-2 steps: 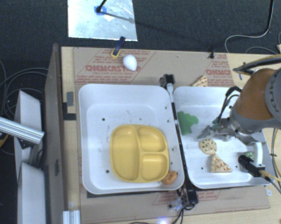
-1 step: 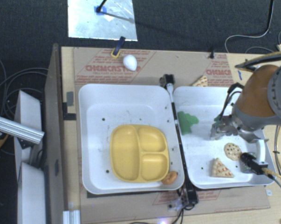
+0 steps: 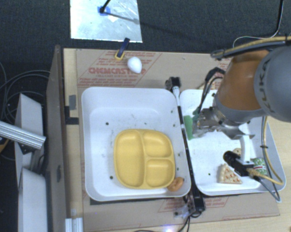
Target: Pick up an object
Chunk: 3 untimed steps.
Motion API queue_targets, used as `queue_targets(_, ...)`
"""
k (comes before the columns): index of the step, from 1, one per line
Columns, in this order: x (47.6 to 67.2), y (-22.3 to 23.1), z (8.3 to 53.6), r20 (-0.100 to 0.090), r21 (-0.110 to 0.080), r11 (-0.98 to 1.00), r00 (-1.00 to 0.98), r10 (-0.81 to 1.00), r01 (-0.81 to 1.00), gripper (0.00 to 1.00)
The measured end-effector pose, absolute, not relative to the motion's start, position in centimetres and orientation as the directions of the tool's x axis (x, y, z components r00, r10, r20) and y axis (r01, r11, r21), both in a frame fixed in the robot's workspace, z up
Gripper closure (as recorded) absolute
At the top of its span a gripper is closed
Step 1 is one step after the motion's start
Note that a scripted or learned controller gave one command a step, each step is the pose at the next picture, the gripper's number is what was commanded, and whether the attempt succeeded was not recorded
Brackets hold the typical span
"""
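Green narrow object (image 3: 187,124) lies lengthwise against the left wall of the right-hand shallow white bin (image 3: 208,153), and on my feed it is the thing closest to the gripper (image 3: 200,126). The gripper sits just beside it, over the same bin. The grey arm with its orange band (image 3: 242,83) covers much of that bin's upper part. From this angle I cannot tell whether the jaws are spread or pressed together, and I see nothing between them.

I count two things in the right bin: the green one, and one tan wedge shaped like a pizza slice (image 3: 228,174) near the front wall.

The left-hand shallow white bin (image 3: 94,110) also holds two. One is a yellow plastic plate with three compartments (image 3: 144,157), lying flat in the middle. The other is a small brown rounded piece (image 3: 175,183), touching the plate's front right corner.

Outside the bins, on the printed cardboard sheet (image 3: 99,70) covering the tabletop, I see one white egg-shaped object (image 3: 134,64). One small blue-and-yellow item (image 3: 121,50) lies near it.
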<state>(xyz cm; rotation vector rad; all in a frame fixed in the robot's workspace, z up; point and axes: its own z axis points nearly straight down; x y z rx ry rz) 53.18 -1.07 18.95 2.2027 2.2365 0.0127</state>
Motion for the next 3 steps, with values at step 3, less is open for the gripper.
queue_targets(3,59.8,-4.9,18.5,-0.002,0.001,-0.003,0.003,1.000,1.000,1.00)
